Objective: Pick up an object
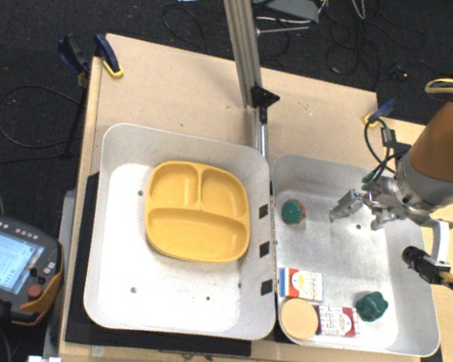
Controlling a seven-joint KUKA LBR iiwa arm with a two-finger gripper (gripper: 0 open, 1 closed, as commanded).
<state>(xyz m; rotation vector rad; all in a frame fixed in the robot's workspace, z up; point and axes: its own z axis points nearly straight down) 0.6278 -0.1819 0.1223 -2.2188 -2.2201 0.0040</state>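
White plastic forms the two bins, set side by side on the bench. In the left bin (pixel 104 284) one yellow tray (pixel 198 212) is seen, divided into three compartments (two small ones on the far side, one long one on the near side). In the right bin (pixel 409 325) five things are counted: one small green ball (pixel 293 213) towards the far left, one darker green lump (pixel 373 306) towards the near right, two small cartons and one tan disc. The first carton (pixel 300 282), white with red and blue print, is laid near the left wall; the second carton (pixel 336 321), mostly red, is laid just right of the disc (pixel 299 318), which is pressed into the near left corner.

The gripper (pixel 362 209) is held over the far part of the right bin, to the right of the ball and apart from it. Its fingers are seen spread moderately, one (pixel 346 206) pointing left, and nothing is held between them. Whether the tips are touching the bin floor cannot be told.
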